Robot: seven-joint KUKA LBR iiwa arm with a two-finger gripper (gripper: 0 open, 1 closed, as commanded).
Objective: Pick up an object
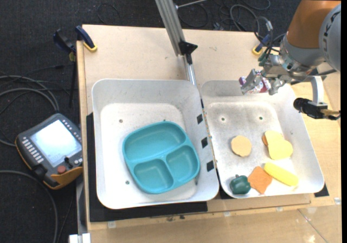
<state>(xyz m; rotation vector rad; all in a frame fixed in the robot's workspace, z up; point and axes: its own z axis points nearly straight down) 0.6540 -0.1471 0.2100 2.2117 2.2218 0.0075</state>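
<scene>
Tool (255, 83) grip state unclear; yellow banana (281, 174) lies diagonally, pointing lower right.

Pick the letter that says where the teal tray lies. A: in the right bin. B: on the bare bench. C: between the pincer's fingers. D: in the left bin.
D: the teal tray lies flat in the left bin, while the pincer is above the right bin's far edge.

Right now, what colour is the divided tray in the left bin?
Teal blue; the divided tray shows plainly in the overhead camera view.
</scene>
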